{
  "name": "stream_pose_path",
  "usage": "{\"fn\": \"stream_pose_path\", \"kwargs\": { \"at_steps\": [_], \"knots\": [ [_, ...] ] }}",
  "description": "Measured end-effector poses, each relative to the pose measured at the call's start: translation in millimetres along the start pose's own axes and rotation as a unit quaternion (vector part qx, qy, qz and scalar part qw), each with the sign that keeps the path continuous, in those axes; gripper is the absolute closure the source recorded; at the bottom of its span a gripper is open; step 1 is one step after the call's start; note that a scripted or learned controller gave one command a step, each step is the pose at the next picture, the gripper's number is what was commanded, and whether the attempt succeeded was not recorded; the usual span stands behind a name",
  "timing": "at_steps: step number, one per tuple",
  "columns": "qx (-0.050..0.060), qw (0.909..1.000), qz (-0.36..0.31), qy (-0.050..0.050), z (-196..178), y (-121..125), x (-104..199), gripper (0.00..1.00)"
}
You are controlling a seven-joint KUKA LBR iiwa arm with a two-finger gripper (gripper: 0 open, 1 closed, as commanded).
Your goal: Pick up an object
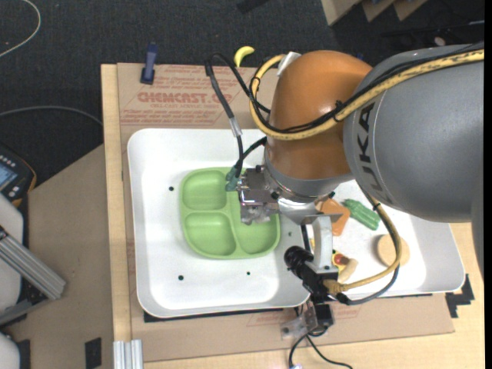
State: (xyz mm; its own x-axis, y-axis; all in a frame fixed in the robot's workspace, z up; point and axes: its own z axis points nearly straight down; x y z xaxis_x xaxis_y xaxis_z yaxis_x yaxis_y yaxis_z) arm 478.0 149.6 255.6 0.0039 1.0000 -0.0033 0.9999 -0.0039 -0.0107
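Blue clip [149, 64] on cardboard sheet [177, 91] beyond bins; dark carpet [115, 14] around.

Green sectioned plate [207, 220] flat in left bin [154, 206]; green, orange, tan pieces [384, 247] in right bin.

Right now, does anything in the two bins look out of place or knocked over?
Nothing looks spilled or damaged. The green divided tray lies flat in the left bin, set at a slight angle to its walls. A few small items, among them a green piece, lie loose in the right bin, partly hidden by the arm.
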Motion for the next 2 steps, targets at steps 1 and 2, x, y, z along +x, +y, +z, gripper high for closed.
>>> {"fn": "stream_pose_path", "kwargs": {
  "at_steps": [1, 2],
  "knots": [
    [-0.007, 1.0000, -0.003, 0.003, -35, 1, 20, 1.00],
    [-0.013, 0.9999, 0.001, 0.003, -161, 1, -36, 1.00]
  ]
}}
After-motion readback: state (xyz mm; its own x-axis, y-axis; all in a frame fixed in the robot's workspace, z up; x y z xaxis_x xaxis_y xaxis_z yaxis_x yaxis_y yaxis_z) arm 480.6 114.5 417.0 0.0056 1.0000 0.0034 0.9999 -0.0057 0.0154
